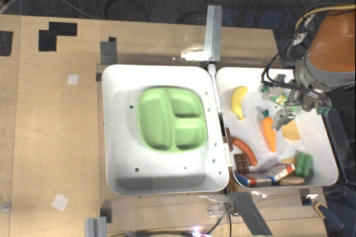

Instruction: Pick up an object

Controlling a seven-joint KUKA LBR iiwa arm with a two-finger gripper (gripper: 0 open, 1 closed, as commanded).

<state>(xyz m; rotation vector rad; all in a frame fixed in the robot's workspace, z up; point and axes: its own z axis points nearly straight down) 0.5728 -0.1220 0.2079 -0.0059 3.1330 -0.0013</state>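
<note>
**Operator:** Where is the gripper, and what is nearest to it?

**Spotter:** Your gripper hangs low over the right bin, near its outer side. Whether it is wide, narrow or holding anything, I cannot tell you. The carrot lies just beside it, toward the divider, its long axis running toward the bench front. A pale orange piece sits right under the tool's front edge.

**Operator:** What else is in reach?

**Spotter:** The banana is farther toward the divider and slightly back. The sausage is forward and toward the divider. A green block is straight forward, near the bin's front wall.

**Operator:** How would the carrot handle?

**Spotter:** You should expect a light, stiff, smooth toy, I judge. It tapers, so it may squirt out if you pinch near the tip. Take it across the thick upper half, closing across its width.
</note>
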